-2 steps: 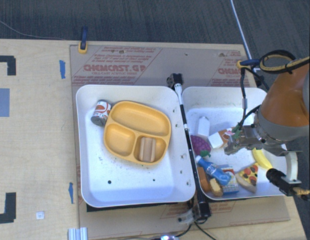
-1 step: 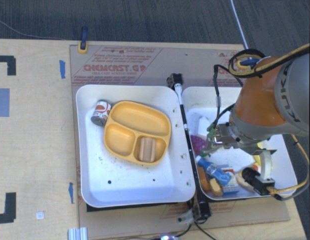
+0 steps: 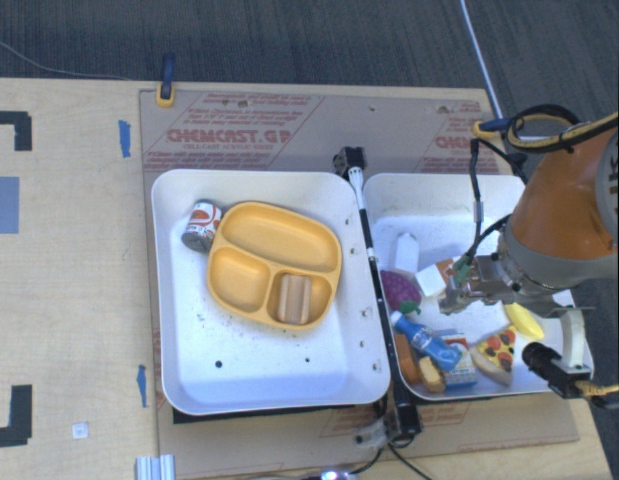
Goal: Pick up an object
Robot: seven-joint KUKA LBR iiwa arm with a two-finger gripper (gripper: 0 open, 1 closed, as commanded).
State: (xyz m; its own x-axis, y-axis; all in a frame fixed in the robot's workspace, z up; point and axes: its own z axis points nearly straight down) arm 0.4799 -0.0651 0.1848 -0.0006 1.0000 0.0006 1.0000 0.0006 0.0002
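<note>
My gripper [image 3: 461, 293] hangs low over the middle of the right bin [image 3: 439, 184], at the end of the grey and orange arm [image 3: 559, 218]. Right beside it, to its left, lie a small orange-red item [image 3: 445, 270] and a white packet [image 3: 432, 284]. Around them sit a white bottle [image 3: 406, 252], a purple lump [image 3: 398, 288], a blue bottle [image 3: 426, 337], a toy pizza slice [image 3: 497, 353] and a yellow banana [image 3: 524, 320]. Whether anything is between the gripper's tips is hidden from this angle.
The left bin [image 3: 169, 268] bears a yellow divided plate [image 3: 274, 238] with a tan block [image 3: 294, 298] in one compartment, and a small can [image 3: 200, 225] at its upper left. A black clamp [image 3: 349, 160] sits between the bins at the back.
</note>
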